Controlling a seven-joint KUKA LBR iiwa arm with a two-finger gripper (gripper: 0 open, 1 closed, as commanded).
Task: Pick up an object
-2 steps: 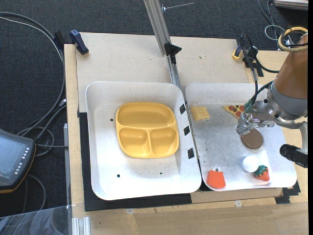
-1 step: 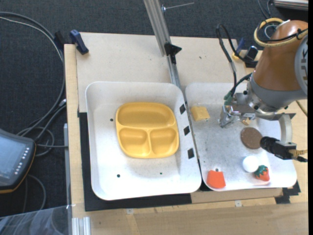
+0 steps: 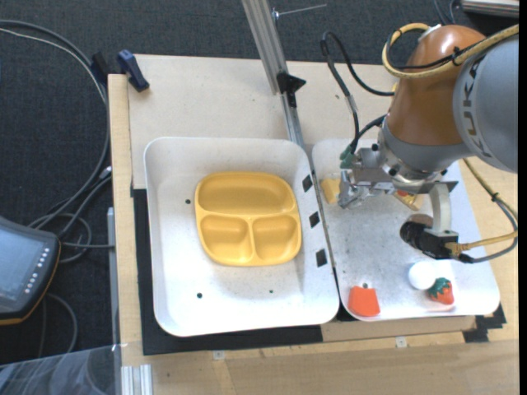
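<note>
Where the arm stands: the grey KUKA arm (image 3: 486, 97), orange band (image 3: 428, 64) above the wrist, reaches in from the right and hangs over the far half of the right bin (image 3: 478, 296).
Gripper: the gripper (image 3: 352, 194) sits low near the right bin's left wall, toward the far end. Wide or narrow, I cannot tell from this angle.
Yellow piece: a small pale yellow piece (image 3: 329, 190) lies just left of the gripper, close against the wall between the bins. Whether the two touch cannot be told.
Orange object: a small orange object (image 3: 364, 300) rests at the near edge of the right bin, toward its left corner, well apart from the gripper.
White ball: a white ball (image 3: 421, 276) lies toward the near right corner of the same bin.
Red toy: a red toy (image 3: 442, 291) with a green top, strawberry-like, lies just beside the ball on its right.
Left bin: the left bin (image 3: 165, 220) holds a yellow divided plate (image 3: 247, 218) lying flat near its middle, with one long compartment on the far side and two smaller ones on the near side.
Bin junction: three black tabs (image 3: 314, 219) run along the line where the bins meet.
Bench: the pale bench top (image 3: 206, 97) carries a blue clamp (image 3: 132, 70) at its far left corner. An aluminium post (image 3: 262, 31) rises slantwise from behind the bins.
Surroundings: grey cables (image 3: 49, 48) trail over dark carpet at left, and a teach pendant (image 3: 20, 266) lies at the left edge.
</note>
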